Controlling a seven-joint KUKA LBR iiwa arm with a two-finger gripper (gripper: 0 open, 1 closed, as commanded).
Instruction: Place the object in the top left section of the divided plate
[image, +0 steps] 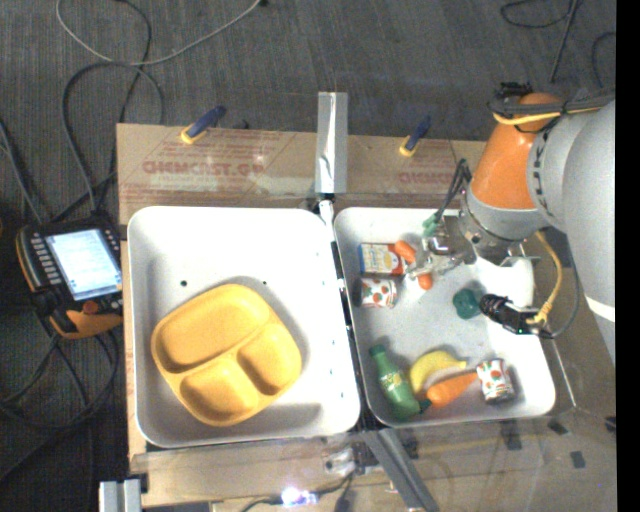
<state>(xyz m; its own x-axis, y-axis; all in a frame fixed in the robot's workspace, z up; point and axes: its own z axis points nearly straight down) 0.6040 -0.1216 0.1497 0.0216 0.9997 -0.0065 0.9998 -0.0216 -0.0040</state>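
A yellow divided plate (227, 352) lies in the left bin (150, 240), with two smaller sections on its far side and one large section on the near side. My gripper (428, 258) is low over the far part of the right bin (540, 400). It is right beside a small orange carrot-like piece (404, 251) and a small orange bit (425, 282). A juice carton (377, 258) and a small printed can (378, 292) lie just left of it. Whether anything is in its grasp is hidden.
A teal object (465, 302) lies in the middle of the right bin. Along its near side are a green bottle (393, 380), a banana (437, 367), a carrot (452, 388) and another can (493, 380). A pendant (75, 262) rests left of the bench.
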